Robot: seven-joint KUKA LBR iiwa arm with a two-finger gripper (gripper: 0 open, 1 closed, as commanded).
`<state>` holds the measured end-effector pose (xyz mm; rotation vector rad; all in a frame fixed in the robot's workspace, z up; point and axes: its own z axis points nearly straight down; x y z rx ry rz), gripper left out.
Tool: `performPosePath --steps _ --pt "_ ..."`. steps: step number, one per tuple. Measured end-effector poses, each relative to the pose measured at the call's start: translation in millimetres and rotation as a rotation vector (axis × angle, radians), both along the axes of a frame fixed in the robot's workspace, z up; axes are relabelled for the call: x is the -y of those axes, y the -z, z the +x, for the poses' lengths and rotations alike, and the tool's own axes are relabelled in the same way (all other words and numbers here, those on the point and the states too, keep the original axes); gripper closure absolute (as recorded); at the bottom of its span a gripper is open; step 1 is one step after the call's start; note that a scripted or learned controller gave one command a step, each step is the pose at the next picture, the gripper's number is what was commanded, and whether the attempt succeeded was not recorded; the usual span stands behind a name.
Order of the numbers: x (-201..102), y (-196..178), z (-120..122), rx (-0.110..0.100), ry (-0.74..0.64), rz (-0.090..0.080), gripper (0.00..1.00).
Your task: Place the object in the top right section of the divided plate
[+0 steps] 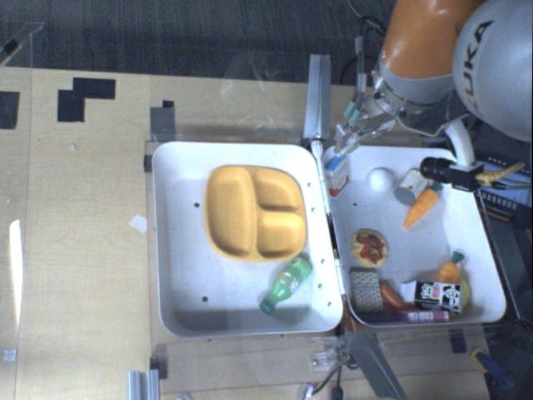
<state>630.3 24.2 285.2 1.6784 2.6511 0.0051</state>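
Above the bins' divider, the two-finger gripper (341, 152) gripped a small clear bottle (336, 170); the yellow divided plastic plate (254, 212) lay lower-left, its top right section nearest.

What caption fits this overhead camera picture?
End effector above the bins' divider; yellow divided plate and green bottle in left bin.

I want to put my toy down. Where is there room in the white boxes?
Left bin: bare floor left of the yellow plate, and along the front beside the green bottle. Right bin: a bare middle patch between the carrot and the milk carton. Its front edge is crowded.
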Motion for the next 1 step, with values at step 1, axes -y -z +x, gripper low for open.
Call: performPosePath --steps 1 --pt "-41.1 79.0 22.7 0.0 -0.064 0.001 1.0"
